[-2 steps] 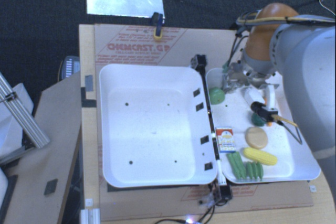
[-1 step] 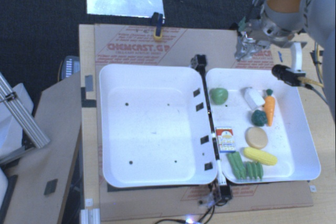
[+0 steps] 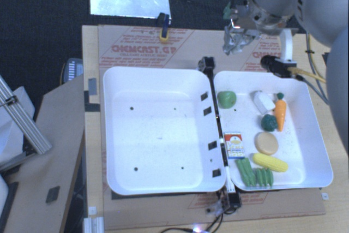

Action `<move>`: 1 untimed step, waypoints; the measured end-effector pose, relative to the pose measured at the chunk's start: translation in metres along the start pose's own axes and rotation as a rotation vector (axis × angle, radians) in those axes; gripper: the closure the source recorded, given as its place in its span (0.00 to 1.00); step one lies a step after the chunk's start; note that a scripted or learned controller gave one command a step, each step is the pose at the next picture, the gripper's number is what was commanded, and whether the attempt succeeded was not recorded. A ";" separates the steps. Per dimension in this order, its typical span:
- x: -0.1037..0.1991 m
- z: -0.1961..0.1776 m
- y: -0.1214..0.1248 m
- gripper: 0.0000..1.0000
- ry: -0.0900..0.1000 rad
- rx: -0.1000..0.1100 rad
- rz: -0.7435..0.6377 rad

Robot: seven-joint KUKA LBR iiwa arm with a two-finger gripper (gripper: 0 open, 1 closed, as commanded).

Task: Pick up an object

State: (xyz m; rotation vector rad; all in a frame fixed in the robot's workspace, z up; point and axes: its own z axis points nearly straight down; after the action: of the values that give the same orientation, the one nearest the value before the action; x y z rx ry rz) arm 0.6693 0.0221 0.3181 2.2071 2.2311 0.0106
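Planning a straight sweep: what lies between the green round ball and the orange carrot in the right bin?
In the camera view, a small white block lies between the green round ball and the orange carrot, close beside the carrot.

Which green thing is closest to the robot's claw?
The round light-green ball at the top of the right bin sits nearest the gripper. The dark green lump and the green bean pods lie farther down.

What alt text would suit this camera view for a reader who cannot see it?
A grey robot arm's gripper hangs above the bench behind two white bins. The right bin holds toy food: a carrot, corn, a green ball.
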 end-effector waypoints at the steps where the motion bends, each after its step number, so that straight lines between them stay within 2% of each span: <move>1: 0.099 -0.048 0.001 1.00 0.002 -0.001 -0.003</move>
State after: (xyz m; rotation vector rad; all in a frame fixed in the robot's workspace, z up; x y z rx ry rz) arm 0.6687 0.1211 0.3667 2.2046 2.2347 0.0136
